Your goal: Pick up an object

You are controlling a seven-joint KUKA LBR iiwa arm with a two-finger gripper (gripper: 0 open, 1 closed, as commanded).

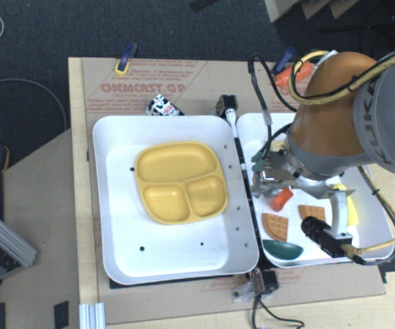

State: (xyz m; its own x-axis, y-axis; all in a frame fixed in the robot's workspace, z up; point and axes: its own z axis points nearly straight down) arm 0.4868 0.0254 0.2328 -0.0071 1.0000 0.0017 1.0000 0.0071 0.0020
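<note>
Arm low over the crowded right bin, nothing visibly lifted yet.

The arm (334, 115) covers most of the right bin (382, 233), and its gripper (269, 177) sits by that bin's left wall; whether the fingers are apart or together I cannot tell. In the left bin (115, 238) a yellow divided plate (182, 181) lies at the centre, well apart. Likely targets huddle along the right bin's near edge: an orange piece (281, 199) just beside the gripper, a waffle wedge (275, 225), a teal bowl (284, 252). Packed so tight, a descent could nudge neighbours or clip the wall and close on nothing.
</note>
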